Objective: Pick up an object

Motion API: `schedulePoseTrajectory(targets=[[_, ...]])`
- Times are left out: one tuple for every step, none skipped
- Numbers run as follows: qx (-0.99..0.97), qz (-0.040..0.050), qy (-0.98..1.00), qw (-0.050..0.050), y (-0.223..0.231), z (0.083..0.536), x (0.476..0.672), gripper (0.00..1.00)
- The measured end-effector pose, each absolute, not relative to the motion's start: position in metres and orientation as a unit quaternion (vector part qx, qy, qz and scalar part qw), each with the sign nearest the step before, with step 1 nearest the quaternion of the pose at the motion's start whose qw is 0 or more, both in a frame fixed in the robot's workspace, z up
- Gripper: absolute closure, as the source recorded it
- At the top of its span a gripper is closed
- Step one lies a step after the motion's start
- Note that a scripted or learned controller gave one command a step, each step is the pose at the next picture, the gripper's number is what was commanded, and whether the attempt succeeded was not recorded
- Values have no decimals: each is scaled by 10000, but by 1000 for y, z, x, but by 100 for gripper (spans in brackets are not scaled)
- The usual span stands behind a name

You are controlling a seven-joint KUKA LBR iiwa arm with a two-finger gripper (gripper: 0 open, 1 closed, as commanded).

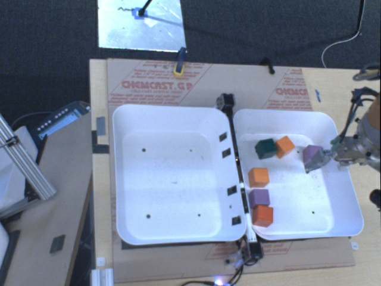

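Note:
My gripper [314, 159] reaches into the right bin [342, 219] from the right, near that bin's upper right part. A pale purple block [310, 154] sits at its tip, with a grey finger [315, 165] pressed along the block's lower side. The gripper is shut on this block. Loose blocks lie further left on the bin floor: a dark green one [265, 148] touching an orange one [285, 145], another orange one [258, 176], a purple one [259, 196] and an orange-red one [262, 215].
The left bin [122, 177] stands beside the right one, with a black clip strip [233, 171] along the shared wall. Both rest on a cardboard sheet [155, 82]. A grey device [59, 119] and a metal rail [24, 165] sit off the bench's left side.

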State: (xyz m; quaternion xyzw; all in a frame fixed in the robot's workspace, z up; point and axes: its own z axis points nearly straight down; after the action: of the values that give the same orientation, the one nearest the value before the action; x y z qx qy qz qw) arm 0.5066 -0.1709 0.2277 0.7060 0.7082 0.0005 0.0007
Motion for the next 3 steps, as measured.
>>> schedulePoseTrajectory(targets=[[7035, 0, 7107, -27, -113, 123, 558, 0], [7044, 10, 7098, 15, -95, 83, 609, 0], [7053, 12, 7089, 14, -97, 96, 608, 100]])
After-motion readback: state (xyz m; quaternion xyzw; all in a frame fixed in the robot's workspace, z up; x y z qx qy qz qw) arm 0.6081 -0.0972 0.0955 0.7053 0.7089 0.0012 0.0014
